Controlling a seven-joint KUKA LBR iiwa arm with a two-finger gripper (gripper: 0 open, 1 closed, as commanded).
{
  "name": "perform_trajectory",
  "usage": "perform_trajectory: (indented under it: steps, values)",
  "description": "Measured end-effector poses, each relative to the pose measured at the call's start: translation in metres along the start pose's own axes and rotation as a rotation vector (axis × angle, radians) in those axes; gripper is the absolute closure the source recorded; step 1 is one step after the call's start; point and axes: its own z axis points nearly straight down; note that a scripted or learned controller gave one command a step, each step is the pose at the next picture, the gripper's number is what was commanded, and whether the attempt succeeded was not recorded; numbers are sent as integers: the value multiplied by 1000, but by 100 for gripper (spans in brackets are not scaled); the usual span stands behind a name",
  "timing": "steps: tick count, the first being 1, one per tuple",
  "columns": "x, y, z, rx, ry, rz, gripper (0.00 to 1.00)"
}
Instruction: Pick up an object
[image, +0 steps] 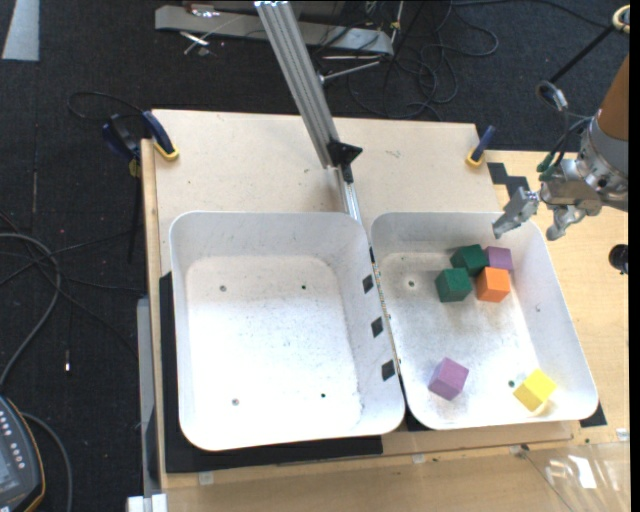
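The gripper (535, 218) hangs over the far right corner of the right bin (570, 330), its two metal fingers (515, 215) spread apart with nothing between them. Just below it in that bin sits a tight cluster of small blocks: two green blocks (467, 259) (453, 286), an orange block (492, 284) and a little purple block (500, 259) tucked against the bin's right wall, all touching or very nearly so. Toward the bin's near edge a second purple block (448, 379) lies by itself, and a yellow block (536, 390) sits in the near right corner. They look like stiff, light cubes with flat matte faces and squared edges, probably foam or painted wood, so I would expect them to hold firm under a squeeze and not slip much. The lone purple one looks the easiest to take, gripped across two opposite flat sides, since it has free room all round; in the cluster the fingers would likely nudge a neighbour. The bin itself is smooth white plastic, shallow, with rounded corners and a speckled, scuffed floor. The left bin (190, 300) beside it is the same shape.
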Motion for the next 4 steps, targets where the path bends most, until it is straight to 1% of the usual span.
perform_trajectory:
  steps: [1,2,3,4]
  values:
    - [-19,19,130,7,2,4,0]
    - [-3,46,169,-19,-1,2,0]
    - [28,24,194,-2,-1,-1,0]
    - [27,25,185,-3,0,3,100]
